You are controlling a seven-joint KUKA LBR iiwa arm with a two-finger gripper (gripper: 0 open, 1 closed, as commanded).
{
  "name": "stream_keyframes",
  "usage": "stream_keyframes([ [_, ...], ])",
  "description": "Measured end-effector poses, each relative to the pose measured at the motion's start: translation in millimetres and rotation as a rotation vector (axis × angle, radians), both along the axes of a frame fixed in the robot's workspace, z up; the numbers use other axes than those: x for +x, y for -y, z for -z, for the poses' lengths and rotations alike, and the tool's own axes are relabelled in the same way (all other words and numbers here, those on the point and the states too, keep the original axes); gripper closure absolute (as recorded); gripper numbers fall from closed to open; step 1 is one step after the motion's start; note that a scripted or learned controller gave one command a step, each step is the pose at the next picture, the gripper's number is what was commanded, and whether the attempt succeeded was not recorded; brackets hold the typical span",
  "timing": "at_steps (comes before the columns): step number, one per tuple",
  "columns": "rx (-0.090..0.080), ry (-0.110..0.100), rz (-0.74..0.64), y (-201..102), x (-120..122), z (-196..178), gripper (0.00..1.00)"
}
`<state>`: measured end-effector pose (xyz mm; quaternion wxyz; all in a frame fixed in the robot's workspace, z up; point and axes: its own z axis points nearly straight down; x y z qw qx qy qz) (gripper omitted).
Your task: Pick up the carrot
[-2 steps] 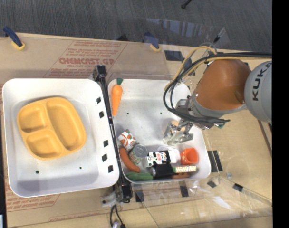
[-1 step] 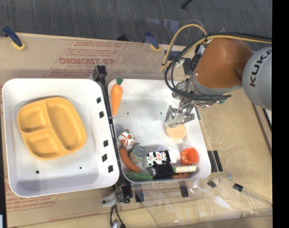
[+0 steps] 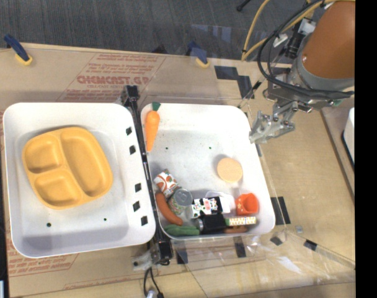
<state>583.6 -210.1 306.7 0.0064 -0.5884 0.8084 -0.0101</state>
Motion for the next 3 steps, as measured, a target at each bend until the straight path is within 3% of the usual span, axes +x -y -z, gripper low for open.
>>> stream_keyframes([
  [1,0.004,-0.019,-0.405,-1.6,-4.8,16.0,1.00],
  [2,0.015,-0.038,-0.572,-47.2,-63.9,147.4,1.00],
  [3,0.004,-0.018,-0.374,-43.2,-26.3,85.5,1.00],
])
